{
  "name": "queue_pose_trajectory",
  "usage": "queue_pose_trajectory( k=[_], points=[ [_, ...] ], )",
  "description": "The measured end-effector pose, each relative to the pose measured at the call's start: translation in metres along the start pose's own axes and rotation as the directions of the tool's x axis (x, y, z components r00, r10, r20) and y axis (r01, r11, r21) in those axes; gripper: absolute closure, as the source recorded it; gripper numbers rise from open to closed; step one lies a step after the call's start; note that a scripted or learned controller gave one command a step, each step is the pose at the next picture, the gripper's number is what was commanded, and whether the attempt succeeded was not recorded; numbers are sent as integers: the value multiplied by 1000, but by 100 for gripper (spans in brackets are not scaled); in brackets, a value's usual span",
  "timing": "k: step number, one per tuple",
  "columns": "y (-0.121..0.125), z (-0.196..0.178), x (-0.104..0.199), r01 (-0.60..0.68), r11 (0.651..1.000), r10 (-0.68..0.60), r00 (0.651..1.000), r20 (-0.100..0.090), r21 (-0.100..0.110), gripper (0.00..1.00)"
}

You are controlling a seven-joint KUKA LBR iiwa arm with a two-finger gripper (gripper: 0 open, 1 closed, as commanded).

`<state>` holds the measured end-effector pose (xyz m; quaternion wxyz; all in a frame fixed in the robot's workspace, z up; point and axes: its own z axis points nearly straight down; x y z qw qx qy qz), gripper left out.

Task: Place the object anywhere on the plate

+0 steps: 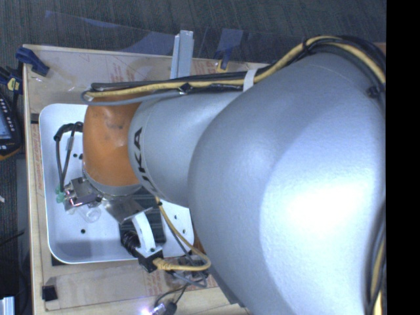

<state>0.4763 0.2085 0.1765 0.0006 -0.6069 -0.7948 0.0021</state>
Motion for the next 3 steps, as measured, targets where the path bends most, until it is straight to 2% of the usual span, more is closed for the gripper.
queue_pose_trajectory(
  k=[1,2,3],
  points=[
    [-5,-117,-17,134,991,-134,991,-1,-4,100],
    [102,-133,-56,-28,1000,28,1000,0,-1,100],
    [15,37,-22,-10,1000,10,1000,0,5,100]
  ],
)
